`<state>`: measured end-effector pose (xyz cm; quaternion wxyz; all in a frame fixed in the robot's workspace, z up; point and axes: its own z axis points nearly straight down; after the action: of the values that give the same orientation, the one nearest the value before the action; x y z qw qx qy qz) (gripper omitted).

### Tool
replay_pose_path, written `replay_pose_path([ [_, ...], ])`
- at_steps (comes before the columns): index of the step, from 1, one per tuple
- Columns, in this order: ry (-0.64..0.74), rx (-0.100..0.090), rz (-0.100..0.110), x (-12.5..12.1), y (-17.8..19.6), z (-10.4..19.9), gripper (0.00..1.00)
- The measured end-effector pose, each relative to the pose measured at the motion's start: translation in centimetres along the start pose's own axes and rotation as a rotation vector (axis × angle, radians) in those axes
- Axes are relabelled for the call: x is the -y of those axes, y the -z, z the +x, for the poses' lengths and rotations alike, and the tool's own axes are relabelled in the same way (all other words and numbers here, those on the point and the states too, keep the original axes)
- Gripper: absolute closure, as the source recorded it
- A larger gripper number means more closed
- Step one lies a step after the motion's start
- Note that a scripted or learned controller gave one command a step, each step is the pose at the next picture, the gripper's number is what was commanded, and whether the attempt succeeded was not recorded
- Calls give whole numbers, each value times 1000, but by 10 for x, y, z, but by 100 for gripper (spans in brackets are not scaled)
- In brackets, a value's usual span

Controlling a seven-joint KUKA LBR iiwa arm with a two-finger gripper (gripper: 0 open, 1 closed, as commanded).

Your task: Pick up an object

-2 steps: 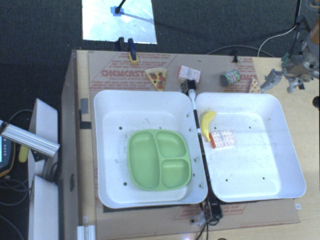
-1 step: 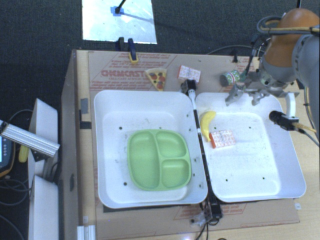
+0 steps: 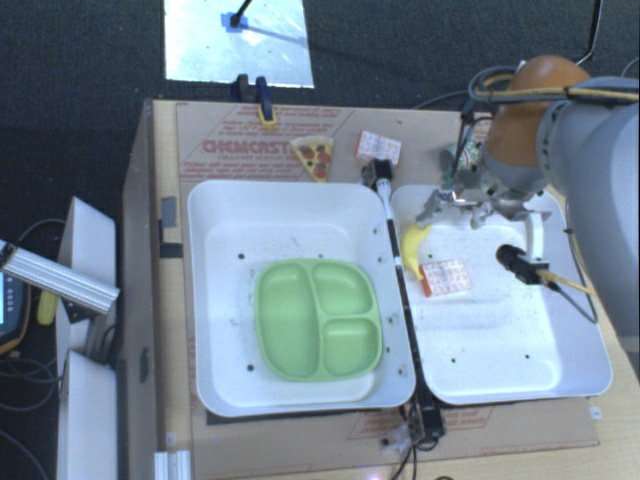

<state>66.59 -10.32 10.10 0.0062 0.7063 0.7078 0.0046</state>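
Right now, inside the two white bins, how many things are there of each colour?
Green: 1, the green divided plastic plate
Yellow: 1, the yellow banana
Red and white: 1, the red-and-white flat packet
Total: 3

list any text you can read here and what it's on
"CHEMCAST" in red on the cardboard sheet; the smaller line under it is blurred.
Small card on that sheet: red print, too small to read.
Card in the right bin: red print, unreadable.
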Motion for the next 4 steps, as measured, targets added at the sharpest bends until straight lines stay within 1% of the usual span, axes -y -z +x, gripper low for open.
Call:
replay_pose_path([
  [1, 2, 3, -8, 1, -7, 16, 0],
  [2, -5, 7, -4, 47, -9, 13, 0],
  [3, 0, -1, 12, -3, -16, -25, 0],
  [4, 0, -2, 14, 54, -16, -6, 0],
])
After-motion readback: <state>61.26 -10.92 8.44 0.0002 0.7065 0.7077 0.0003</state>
